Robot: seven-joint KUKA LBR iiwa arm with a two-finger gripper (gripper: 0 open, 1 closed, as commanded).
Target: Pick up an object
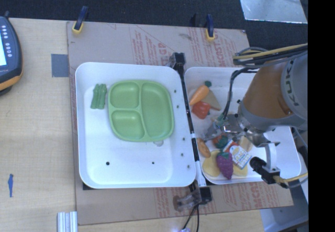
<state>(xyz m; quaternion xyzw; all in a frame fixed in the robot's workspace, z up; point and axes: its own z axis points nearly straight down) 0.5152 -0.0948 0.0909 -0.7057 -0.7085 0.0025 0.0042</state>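
Purple toy (225, 164): grape-like piece at the right bin's near edge, lying on a yellow flat piece (211, 167).
Small card (241, 157): white printed packet just right of the purple toy, touching it.
Bread-like toy (203, 148): brown-orange piece by the right bin's left wall, just beyond the yellow piece.
Gripper (226, 130): low over the middle of the right bin (293, 165), among a cluster of small toys; whether it is open or closed, and whether it has anything, I cannot tell, since the wrist hides it.
Arm (272, 95): grey with an orange band, reaching in over the right bin's right side.
Red toy (201, 110): left of the gripper, near the left wall.
Carrot (199, 94): orange, tilted, towards the right bin's far left corner, touching a tan wedge (212, 101).
Left bin (89, 163): holds a green divided plate (141, 110) in its far half.
Green bean toy (98, 96): beside the plate, near the left bin's far left corner.
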